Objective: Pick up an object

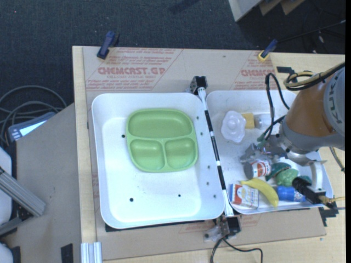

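My gripper (253,155) reaches down into the right bin (219,114) from the right, near its middle. Its tip sits just above a small red-and-white can (262,169) and below a clear crumpled plastic cup (233,126). A banana (265,190) lies at the bin's front, beside a red-and-white packet (243,196). A green object (285,174) and a blue object (287,194) lie to the right of the can. A small yellow item (249,120) rests next to the cup. Nothing shows between the gripper's tips.
The left bin (109,147) holds a green divided plate (162,139) toward its back. A raised divider (211,141) separates the two bins. The grey and orange arm (310,116) covers the right bin's right side.
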Available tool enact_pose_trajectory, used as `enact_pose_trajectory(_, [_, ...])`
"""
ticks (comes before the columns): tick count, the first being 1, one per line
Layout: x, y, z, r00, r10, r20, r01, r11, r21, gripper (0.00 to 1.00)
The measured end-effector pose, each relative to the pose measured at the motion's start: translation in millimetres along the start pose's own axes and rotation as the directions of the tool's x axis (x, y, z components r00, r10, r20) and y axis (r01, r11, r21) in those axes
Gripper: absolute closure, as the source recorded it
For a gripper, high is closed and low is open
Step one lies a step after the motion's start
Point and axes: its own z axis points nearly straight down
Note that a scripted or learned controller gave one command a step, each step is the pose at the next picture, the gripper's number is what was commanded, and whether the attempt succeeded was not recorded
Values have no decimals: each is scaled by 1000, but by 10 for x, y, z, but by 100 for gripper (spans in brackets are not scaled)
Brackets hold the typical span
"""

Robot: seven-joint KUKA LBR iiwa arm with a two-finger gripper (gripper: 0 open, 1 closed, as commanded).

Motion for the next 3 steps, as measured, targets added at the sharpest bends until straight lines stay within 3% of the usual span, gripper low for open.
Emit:
enact_pose_trajectory(1, [3,7,-100,1000,1,0,-1,1000,-3,100])
enact_pose_trajectory(2, [3,6,-98,1000,0,0,0,1000,-2,0])
enact_pose_trajectory(3, [280,-321,-19,1000,0,2,0,1000,-6,0])
